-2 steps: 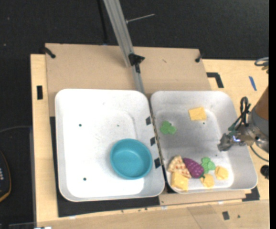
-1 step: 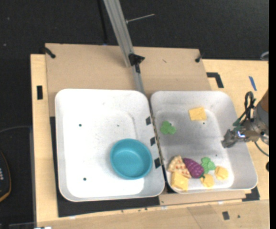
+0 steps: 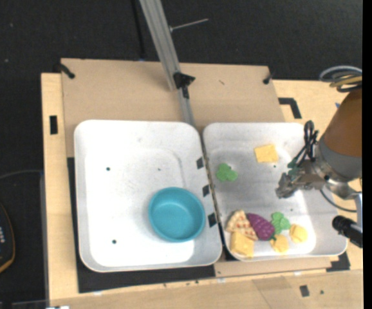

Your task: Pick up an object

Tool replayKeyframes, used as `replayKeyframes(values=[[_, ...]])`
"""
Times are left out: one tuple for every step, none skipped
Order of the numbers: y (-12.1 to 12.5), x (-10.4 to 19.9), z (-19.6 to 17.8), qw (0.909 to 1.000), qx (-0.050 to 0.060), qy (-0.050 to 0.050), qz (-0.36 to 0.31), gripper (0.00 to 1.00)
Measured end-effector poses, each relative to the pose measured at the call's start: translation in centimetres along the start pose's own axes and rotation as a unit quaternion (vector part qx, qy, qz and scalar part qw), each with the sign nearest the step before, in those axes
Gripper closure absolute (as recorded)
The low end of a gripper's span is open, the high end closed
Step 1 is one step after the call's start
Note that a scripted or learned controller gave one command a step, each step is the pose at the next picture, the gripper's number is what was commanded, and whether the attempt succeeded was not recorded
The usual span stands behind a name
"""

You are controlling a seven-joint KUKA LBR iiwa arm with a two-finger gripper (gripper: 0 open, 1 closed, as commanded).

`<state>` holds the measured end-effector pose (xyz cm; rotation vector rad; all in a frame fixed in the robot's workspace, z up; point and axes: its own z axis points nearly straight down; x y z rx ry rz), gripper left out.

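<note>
Desk [image 3: 141, 89] of pale wood carries two shallow white plastic bins side by side. You have the left bin [image 3: 109, 147] holding a round teal plastic bowl [image 3: 176, 214] near its front right corner. Your right bin [image 3: 237, 140] holds a flat yellow square block [image 3: 266, 153] toward the back, a small green leafy toy [image 3: 225, 172] near its left wall, and a tight cluster at the front: a pale waffle-patterned wedge [image 3: 238, 221], a purple grape-like toy [image 3: 260, 225], a green lumpy toy [image 3: 280, 221] and several small yellow pieces [image 3: 298, 233]. Your end effector [image 3: 288, 187] hangs over the right bin's right side, between the yellow block and the cluster, apart from both; whether it is wide or narrow you cannot tell
</note>
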<state>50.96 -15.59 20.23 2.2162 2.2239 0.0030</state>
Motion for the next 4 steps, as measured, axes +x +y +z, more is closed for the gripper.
replayKeyframes(values=[[0.2,4.9,0.0,1.0,0.001,0.0,0.0,1.0],[0.9,8.9,-0.9,1.0,0.0,0.0,0.0,1.0],[1.6,14.5,-0.9,1.0,0.0,0.0,0.001,1.0],[2.6,19.5,-0.5,1.0,0.001,0.0,0.0,1.0]])
